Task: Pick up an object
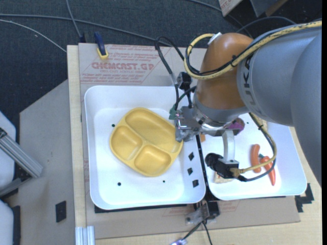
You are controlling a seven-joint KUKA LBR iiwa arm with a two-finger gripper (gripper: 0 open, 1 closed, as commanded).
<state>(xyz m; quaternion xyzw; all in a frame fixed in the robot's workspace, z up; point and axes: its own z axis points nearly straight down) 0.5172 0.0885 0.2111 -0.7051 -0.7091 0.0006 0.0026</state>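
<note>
Grey arm (276,70) low over yellow tray's (144,142) edge

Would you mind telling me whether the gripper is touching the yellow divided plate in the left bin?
Cannot tell. In the camera view the gripper sits right over the right rim of the yellow divided plate, with the wrist covering that spot, so neither contact nor gap shows.

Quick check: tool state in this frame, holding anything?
Tool: cannot be told; it sits at the yellow divided plate's right edge.

Robotics lab: cabled arm (265,70), bench bins (97,152)
</note>
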